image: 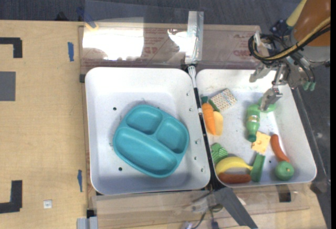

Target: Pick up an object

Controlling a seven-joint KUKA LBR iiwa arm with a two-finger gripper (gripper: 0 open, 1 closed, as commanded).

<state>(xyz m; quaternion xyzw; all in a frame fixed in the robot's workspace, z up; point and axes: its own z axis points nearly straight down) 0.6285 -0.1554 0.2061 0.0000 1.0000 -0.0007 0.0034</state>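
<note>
Hovering at the frame's upper right, the gripper (271,97) hung above a green bottle (253,120); we couldn't tell its state. We judged descent came next.

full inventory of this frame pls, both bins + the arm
Bins: 2, white, side by side on the bench.
Divided plate: 1, teal, in the left bin.
Patterned block: 1, pale with dots, right bin, upper left.
Carrot: 1, orange, right bin, left side.
Bottle-shaped toy: 1, green, right bin, centre.
Cheese wedge: 1, yellow, below the green toy.
Banana: 1, yellow, right bin, lower left.
Hot dog: 1, red-orange, right side.
Apple: 1, green, lower right corner.
Gripper: 1, grey, over the right bin's upper part.
</note>
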